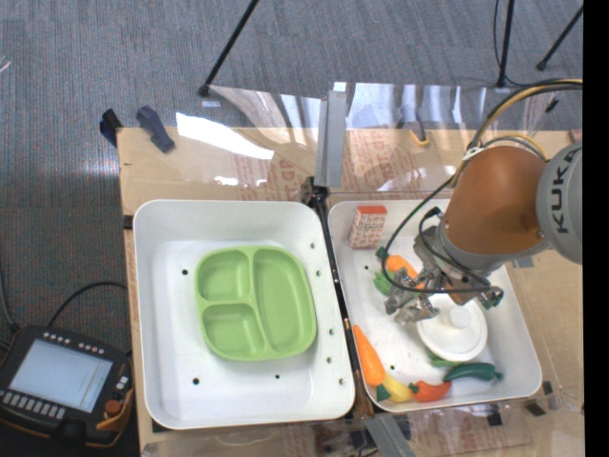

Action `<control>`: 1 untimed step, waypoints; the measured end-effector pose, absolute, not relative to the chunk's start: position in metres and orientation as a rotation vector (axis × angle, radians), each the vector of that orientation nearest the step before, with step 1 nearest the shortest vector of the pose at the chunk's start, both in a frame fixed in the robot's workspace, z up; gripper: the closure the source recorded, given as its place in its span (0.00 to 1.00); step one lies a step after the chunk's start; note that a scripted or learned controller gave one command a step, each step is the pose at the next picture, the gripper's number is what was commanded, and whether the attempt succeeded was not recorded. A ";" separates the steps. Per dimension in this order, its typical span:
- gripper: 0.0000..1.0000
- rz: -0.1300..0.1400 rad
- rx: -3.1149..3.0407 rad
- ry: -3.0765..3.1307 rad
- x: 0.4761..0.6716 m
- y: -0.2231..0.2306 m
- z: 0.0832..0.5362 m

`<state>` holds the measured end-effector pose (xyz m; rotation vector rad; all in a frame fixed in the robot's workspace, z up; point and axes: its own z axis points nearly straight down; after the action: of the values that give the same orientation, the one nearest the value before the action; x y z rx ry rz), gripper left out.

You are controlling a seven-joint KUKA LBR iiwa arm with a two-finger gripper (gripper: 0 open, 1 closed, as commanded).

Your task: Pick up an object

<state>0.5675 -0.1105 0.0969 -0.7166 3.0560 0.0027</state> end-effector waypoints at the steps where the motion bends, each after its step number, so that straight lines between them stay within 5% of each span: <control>1: 0.00 0.004 -0.717 3.057 0.567 -0.110 0.096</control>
<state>0.5672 -0.1103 0.0963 -0.7173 3.0569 0.0037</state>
